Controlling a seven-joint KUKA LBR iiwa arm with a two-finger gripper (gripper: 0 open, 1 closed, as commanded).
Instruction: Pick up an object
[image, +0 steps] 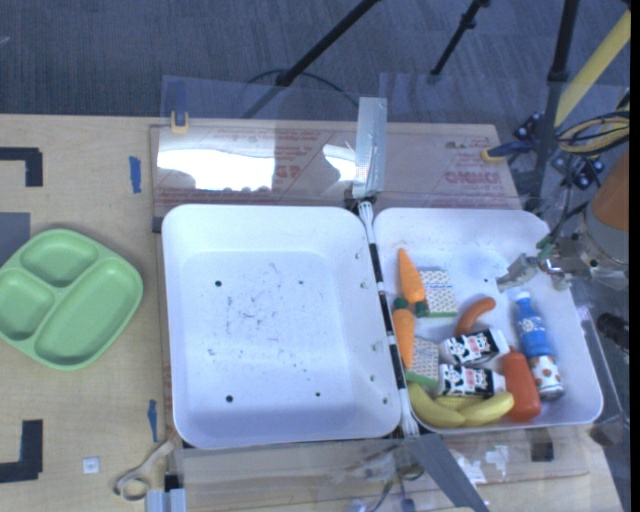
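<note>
Blue bottle (531, 334) lay just below your pincer (540, 265) in the right bin (590, 400); approach step, grip unreadable; next, descend squarely over it.

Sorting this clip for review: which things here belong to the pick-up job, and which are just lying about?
Belonging to the job:
gripper
right bin
two carrots
banana
blue bottle
two cow-print cartons
sausage

Lying about:
left bin
green divided plate
scissors
</note>
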